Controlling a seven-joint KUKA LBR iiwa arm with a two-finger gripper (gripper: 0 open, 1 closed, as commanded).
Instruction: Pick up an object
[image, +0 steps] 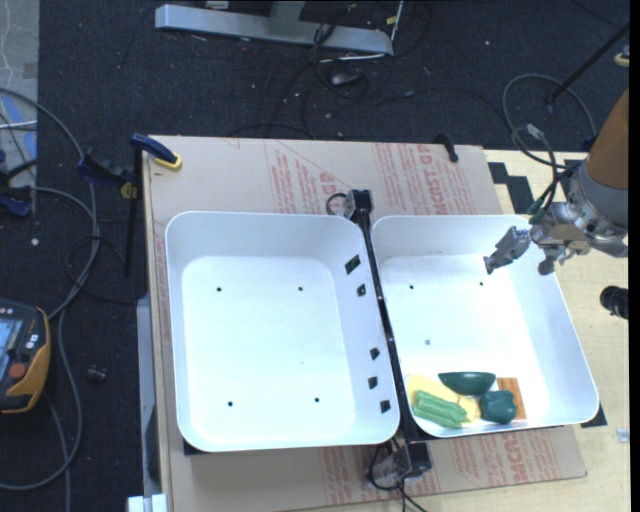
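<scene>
The right bin (450, 300) holds a small heap at its near edge: a ridged light-green piece (438, 409), a dark-green bowl-like piece (466, 381), a teal lump (498, 406), a pale-yellow flat piece (425, 387) and an orange block (511, 386) behind them. My gripper (522, 250) hangs over the bin's far right side, well away from the heap. Its two dark fingers are spread apart with nothing between them.
The left bin (270, 320) lies beside the right one, with a black divider strip (378, 310) between them. Both rest on a cardboard sheet (300, 175). Cables and a blue-yellow clamp (157, 150) lie at the far left on the dark floor.
</scene>
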